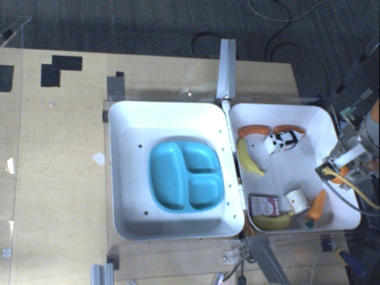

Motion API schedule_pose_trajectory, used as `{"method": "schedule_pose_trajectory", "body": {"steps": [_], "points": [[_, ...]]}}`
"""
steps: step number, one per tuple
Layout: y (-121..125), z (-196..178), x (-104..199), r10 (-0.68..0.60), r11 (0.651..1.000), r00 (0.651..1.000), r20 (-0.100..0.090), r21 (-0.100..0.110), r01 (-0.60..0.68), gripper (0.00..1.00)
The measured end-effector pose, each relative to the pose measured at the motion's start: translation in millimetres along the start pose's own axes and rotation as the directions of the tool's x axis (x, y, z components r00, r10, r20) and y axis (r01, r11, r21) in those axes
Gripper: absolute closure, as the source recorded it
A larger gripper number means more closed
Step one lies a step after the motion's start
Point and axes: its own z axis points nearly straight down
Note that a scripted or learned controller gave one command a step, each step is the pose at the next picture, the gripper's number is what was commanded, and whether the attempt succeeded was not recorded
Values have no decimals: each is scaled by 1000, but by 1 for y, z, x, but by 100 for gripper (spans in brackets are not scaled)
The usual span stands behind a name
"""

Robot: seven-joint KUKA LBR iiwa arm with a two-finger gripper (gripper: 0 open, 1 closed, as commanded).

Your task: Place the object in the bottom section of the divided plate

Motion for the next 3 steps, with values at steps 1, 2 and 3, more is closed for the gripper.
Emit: {"method": "schedule_pose_trajectory", "body": {"steps": [1, 2, 3], "points": [[-22, 1, 11, 52, 999, 999, 2, 2, -52, 100], [-49, -18, 42, 90, 996, 996, 1, 1, -90, 100], [-102, 62, 50, 7, 1000, 1000, 1, 3, -7, 100]]}}
